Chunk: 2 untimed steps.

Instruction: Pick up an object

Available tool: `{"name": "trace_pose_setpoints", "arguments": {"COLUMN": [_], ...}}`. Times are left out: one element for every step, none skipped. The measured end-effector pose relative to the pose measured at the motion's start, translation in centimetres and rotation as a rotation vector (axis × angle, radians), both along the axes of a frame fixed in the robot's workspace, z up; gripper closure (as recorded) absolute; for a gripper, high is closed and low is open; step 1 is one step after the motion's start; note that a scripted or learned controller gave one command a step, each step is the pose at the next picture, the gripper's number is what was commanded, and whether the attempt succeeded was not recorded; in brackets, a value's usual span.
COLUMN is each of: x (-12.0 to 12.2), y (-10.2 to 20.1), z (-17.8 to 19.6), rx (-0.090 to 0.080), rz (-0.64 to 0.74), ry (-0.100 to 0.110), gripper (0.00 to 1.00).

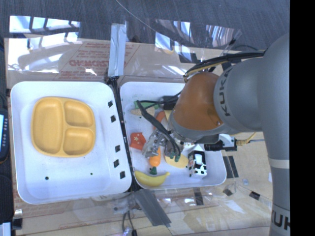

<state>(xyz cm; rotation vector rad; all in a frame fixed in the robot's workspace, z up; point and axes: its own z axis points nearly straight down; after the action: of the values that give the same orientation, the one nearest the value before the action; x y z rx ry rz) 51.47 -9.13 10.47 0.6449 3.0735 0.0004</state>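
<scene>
My gripper hangs low in the right bin, reaching in under the arm's orange band. Just below its tip lies a small orange carrot with a green end; whether they touch I cannot tell. A red piece lies to the gripper's left. At the bin's front edge rests a yellow banana. A black-and-white cow toy stands to the right, next to a small yellow piece. An orange item shows partly beside the arm, which hides much of the bin's middle.
The left bin holds a yellow divided plate. A black divider with clips runs between the two bins. The arm's grey body covers the right bin's far right side. Cables loop above the wrist.
</scene>
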Motion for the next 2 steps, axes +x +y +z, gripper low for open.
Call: {"name": "trace_pose_setpoints", "arguments": {"x": [0.0, -3.4], "y": [0.0, -0.9], "z": [0.0, -1.1], "rx": [0.0, -0.001], "rz": [0.0, -0.136], "ry": [0.0, -0.009], "gripper": [0.0, 0.0]}}
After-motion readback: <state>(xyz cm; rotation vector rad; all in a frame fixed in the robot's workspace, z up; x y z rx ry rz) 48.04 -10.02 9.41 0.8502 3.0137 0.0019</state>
